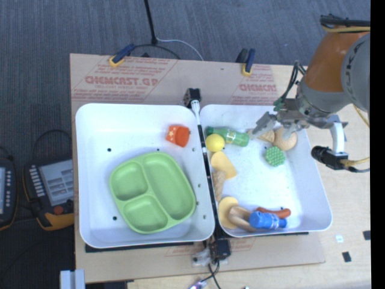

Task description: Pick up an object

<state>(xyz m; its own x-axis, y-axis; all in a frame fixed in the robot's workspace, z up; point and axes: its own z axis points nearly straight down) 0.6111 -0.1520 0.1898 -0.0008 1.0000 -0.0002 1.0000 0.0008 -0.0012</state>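
My gripper (281, 127) hangs over the far end of the right bin (313, 179), open, its fingers spread to either side. Just below it lie two tan bread-like pieces (284, 140); I see nothing lifted between the fingers. A green bumpy ball (275, 156) rests a little nearer than the gripper. To its left lie a green bottle (231, 137) and a yellow ball (215, 142). A pale yellow wedge (224, 163) is beside the dividing wall. At the near end lie a blue cylinder (265, 220), a red stick (276, 212) and a tan curved piece (231, 213).
The left bin (96, 161) holds a green divided plate (153, 191) and an orange-red object (178, 135) at its far right. A black cable and clamp (193, 99) sit at the far end of the wall between the bins. The arm's side fitting (329, 155) overhangs the right rim.
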